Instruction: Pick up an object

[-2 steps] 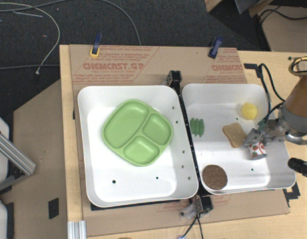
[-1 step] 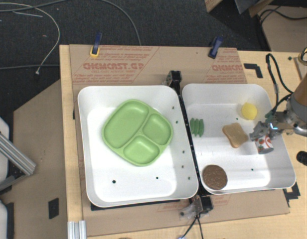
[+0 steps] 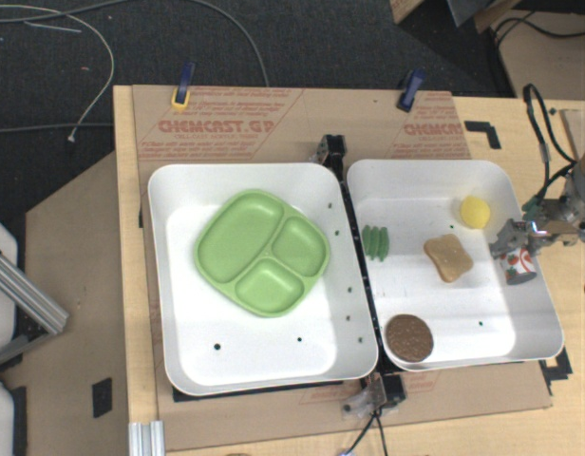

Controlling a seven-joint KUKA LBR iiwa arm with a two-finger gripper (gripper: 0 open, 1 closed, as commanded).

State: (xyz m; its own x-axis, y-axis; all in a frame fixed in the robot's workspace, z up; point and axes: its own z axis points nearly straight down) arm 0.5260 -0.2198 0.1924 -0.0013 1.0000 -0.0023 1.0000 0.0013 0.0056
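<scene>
The gripper is hovering at the right bin's right rim; whether it is open, I cannot tell. Four things are lying to its left — one tan bread piece nearest, one yellow ball, one green item, one brown disc. One green divided plate is sitting in the left bin.

L bin held a divided plate, roughly centred. R bin sat just beside it. In R bin: ridged piece by L wall, ball at back R, bread-like chunk in front of ball, round disc at front L corner. Gripper over R rim.
</scene>
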